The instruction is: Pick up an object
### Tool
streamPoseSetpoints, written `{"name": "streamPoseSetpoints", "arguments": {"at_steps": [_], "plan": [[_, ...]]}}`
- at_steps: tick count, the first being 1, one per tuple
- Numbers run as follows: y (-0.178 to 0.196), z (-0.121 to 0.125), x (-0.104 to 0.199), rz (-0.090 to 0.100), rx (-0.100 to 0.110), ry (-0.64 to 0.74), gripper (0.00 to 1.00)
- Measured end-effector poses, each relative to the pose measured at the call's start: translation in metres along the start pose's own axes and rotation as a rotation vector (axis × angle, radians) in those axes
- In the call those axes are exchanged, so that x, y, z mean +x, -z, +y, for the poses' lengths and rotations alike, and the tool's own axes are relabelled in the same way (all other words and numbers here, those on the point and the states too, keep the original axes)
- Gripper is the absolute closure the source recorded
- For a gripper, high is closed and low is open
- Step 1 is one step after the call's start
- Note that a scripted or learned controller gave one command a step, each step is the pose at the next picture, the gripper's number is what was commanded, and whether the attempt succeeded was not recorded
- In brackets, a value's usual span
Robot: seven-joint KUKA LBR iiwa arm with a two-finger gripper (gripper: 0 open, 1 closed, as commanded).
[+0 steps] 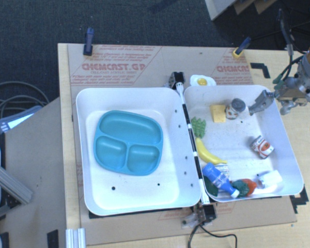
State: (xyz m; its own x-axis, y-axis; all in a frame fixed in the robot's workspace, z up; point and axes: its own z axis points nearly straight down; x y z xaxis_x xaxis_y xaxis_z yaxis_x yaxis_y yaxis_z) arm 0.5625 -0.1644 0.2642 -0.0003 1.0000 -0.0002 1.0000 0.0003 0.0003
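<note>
My gripper (275, 103) hangs over the far right corner of the right bin (289, 154), open, with nothing between its fingers. Just left of it stands a small jar with a grey lid (236, 108), beside a yellow block (218, 113). Below the gripper a red and white can (262, 146) lies on its side. Along the bin's left wall are a green piece (198, 125) and a banana (206, 153). At the near edge lie a blue bottle (219, 179), a red and green item (245, 186) and a white item (271, 179).
The left bin (85, 112) holds a blue divided tray (128, 142). A white and yellow fried-egg toy (202, 80) rests on the board just behind the right bin. Cables and a clamp (199, 218) sit at the bench's near edge.
</note>
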Motion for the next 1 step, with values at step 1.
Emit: {"name": "streamPoseSetpoints", "arguments": {"at_steps": [1], "plan": [[-0.0746, -0.0141, -0.041, 0.0, 0.002, -0.001, 0.0]]}}
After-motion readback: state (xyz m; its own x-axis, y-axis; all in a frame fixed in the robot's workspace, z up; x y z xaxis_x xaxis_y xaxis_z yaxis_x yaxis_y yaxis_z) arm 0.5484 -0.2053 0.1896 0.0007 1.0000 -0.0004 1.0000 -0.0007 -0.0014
